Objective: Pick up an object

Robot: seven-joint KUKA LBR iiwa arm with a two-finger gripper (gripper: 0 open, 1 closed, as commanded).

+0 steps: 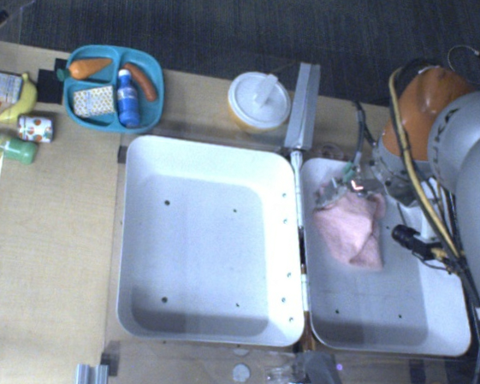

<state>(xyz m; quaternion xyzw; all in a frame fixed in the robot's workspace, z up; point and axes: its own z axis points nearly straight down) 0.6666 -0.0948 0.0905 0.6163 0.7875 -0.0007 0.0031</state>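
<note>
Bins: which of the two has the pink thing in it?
The right bin, the one the arm reaches into. A pink cloth lies at its far end, by the hand. The left bin shows bare white floor.

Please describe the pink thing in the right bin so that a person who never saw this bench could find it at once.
Look at the right bin, the smaller of the two white bins. In its upper left part lies a pink cloth, just below the claw. It is soft, crumpled and the only coloured thing in either bin.
</note>
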